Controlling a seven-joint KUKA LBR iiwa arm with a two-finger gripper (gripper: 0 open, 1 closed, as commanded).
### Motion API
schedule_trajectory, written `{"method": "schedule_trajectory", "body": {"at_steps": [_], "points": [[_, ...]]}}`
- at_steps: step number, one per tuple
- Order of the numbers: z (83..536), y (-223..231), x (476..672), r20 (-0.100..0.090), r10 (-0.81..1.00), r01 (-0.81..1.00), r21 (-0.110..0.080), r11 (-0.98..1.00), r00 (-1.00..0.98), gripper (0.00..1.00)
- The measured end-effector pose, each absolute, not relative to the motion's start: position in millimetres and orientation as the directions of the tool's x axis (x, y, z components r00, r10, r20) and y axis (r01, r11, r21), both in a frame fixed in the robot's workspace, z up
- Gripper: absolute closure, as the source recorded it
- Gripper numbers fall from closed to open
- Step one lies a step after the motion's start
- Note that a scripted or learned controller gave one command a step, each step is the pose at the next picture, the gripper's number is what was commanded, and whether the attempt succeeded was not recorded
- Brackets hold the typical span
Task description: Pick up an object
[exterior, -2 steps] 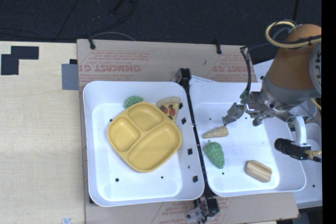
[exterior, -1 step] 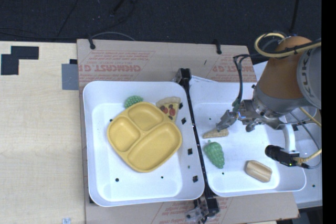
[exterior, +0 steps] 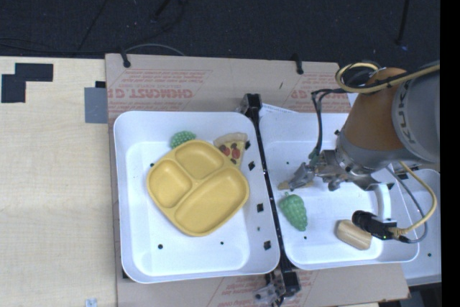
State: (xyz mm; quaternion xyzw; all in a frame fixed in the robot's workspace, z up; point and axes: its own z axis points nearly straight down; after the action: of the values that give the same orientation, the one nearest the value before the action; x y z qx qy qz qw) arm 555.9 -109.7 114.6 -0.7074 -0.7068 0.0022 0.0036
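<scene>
My gripper (exterior: 296, 181) hangs low over the left part of the right bin (exterior: 323, 262), on the grey arm that reaches in from the right. Just below its tip a green knobbly toy (exterior: 293, 212) lies on the bin floor, close to the gripper but apart from it. At the front right of the same bin rests a tan block (exterior: 352, 234). Nothing is visibly held.
The left bin (exterior: 136, 241) holds a yellow divided plate (exterior: 198, 187), with a small green toy (exterior: 182, 137) and a pizza-slice toy (exterior: 231, 147) behind it. A black divider (exterior: 263, 183) separates the two bins.
</scene>
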Motion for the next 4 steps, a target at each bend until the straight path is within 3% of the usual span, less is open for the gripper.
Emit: {"method": "schedule_trajectory", "body": {"at_steps": [1, 2, 4], "points": [[127, -111, 556.3, 0.001, 1.000, 1.000, -0.007, -0.005, 0.005, 1.00], [190, -112, 556.1, 0.000, 1.000, 1.000, 0.003, 0.001, -0.001, 1.00], [289, -106, 562.7, 0.000, 1.000, 1.000, 0.002, 0.001, -0.001, 1.00]]}}
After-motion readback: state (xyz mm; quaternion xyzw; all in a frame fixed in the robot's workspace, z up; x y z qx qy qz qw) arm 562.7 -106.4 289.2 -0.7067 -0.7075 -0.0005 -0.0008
